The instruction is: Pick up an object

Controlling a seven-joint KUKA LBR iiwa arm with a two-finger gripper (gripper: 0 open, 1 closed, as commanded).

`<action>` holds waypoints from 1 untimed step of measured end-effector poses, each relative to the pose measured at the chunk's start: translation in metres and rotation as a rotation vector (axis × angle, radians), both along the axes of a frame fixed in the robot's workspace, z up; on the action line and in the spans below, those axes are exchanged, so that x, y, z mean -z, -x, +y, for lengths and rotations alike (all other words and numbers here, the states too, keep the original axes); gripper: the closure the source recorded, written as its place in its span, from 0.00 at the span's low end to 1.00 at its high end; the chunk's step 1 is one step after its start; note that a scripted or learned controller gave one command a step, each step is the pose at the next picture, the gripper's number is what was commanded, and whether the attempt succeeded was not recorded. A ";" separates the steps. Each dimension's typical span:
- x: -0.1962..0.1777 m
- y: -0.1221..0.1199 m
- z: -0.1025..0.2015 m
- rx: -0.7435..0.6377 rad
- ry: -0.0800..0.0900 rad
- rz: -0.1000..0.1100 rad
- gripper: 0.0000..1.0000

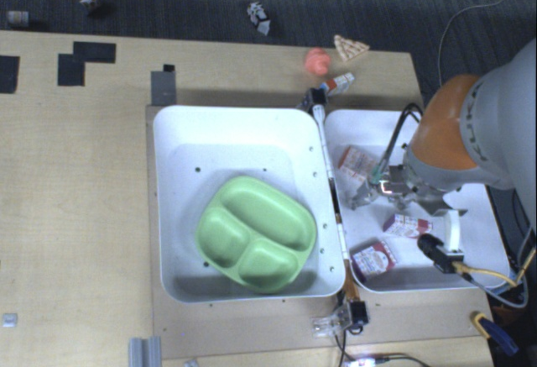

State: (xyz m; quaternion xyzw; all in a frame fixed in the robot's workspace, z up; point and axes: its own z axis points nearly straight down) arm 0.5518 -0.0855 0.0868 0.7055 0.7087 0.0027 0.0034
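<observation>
Seen from the fixed camera above the bench, the grey arm with its orange band is reaching in from the right and hanging over the right-hand bin, its gripper hovering low near the bin's left wall. Whether the gripper is spread or pressed together cannot be told from here, and nothing is showing between its tips. Three small red-and-white packets are lying in that bin: one packet just up and left of the gripper, a second packet just down and right of it, a third packet further down toward the near wall. Judging by position, the upper one is lying closest. A green divided tray is sitting in the left-hand bin, well apart.
</observation>
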 end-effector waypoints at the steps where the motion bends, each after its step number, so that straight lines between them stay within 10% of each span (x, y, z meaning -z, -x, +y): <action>1: -0.012 -0.002 0.001 -0.003 0.000 -0.006 1.00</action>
